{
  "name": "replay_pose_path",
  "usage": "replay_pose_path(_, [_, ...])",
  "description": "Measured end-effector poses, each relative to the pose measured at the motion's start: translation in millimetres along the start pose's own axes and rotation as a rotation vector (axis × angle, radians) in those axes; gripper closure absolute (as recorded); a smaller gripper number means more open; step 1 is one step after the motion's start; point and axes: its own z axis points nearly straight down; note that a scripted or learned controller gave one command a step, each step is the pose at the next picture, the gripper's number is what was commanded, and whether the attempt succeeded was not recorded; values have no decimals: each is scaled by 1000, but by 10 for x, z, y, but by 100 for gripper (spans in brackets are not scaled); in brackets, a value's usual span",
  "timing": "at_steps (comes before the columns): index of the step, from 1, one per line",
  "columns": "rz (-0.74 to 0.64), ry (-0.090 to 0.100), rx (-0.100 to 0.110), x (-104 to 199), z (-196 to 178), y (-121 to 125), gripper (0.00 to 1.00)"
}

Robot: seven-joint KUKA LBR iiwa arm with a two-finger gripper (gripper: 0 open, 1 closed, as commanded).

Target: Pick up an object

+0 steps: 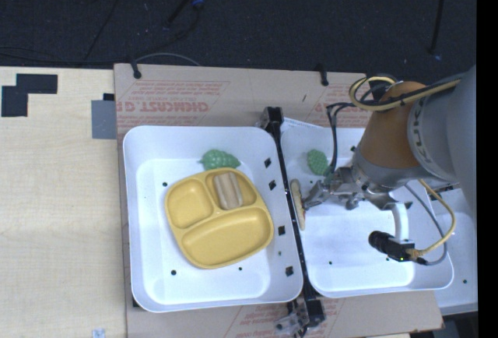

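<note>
From the camera view, the arm [405,138] reaches in from the right over the right bin [373,282], its orange band above the wrist, with yellow and black cables looping round it. The wrist points leftward and down toward the divider between the two bins.

The jaws [305,200] sit at the left edge of the right bin, just beside the divider. They appear slightly parted around a thin tan, stick-like object [296,205] that stands roughly upright along the bin's edge, but whether they truly press on it I cannot tell: the metal parts are small and blurred there.

A small green leafy piece [317,161] lies in the right bin, near the jaws and apart from them.

In the left bin [144,251] lies a yellow compartment tray [226,239], tilted. A tan bread-like piece [228,190] rests in its upper right compartment. Another green leafy piece [219,159] lies just beyond the tray's top rim, touching it.

Both bins rest on a sheet of cardboard [187,95] on the surface, printed with red lettering that reads upside down and reversed; the words are not legible with certainty.
</note>
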Motion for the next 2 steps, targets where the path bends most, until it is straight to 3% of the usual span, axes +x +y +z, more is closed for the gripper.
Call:
replay_pose_path(1, [4, 0, -1, -12, -126, 4, 100])
replay_pose_path(2, [-3, -1, -7, 24, -748, -15, 100])
